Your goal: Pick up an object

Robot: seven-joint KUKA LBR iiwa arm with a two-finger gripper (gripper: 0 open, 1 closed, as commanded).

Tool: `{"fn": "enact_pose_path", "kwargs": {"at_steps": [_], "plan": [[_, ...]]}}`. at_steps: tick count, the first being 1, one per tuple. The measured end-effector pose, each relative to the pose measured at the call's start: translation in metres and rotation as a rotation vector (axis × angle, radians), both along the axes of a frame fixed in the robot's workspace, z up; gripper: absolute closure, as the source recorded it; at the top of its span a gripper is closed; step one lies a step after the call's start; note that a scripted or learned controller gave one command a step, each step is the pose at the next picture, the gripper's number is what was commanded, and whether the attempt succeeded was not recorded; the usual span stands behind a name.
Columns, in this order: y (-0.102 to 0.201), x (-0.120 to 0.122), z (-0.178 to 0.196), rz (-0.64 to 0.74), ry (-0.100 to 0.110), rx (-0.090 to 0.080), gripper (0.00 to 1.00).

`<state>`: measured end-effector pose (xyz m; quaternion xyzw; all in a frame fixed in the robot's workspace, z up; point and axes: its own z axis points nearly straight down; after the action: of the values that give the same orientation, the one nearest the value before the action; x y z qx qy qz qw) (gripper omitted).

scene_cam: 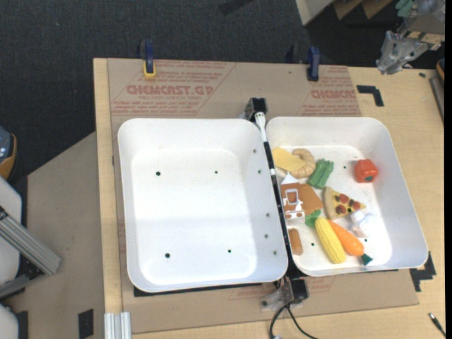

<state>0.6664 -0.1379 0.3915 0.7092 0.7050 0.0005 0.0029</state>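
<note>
The right bin (395, 189) holds several toy foods. A yellow wedge (284, 159) and a croissant (306, 162) lie at its far left, with a green piece (321, 173) beside them. A red pepper (365, 170) sits apart toward the right. Nearer the front are a brown and white box (300, 198), a pizza slice (342, 203), a corn cob (328, 239), a carrot (347, 239) and a small sausage (295, 241). My gripper (397, 51) is at the top right corner, beyond the far edge of the right bin and away from all the objects.
The left bin (191, 203) sits beside the right one, joined along a black clip strip (268, 161). Both rest on a cardboard-covered bench (212, 83) held by two blue clamps (147, 51) at the far edge. Shelving stands at the top right.
</note>
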Motion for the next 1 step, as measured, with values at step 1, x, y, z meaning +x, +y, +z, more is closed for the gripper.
{"fn": "enact_pose_path", "kwargs": {"at_steps": [1], "plan": [[-0.0922, -0.0006, 0.0511, -0.001, -0.004, -0.004, 1.00]]}}
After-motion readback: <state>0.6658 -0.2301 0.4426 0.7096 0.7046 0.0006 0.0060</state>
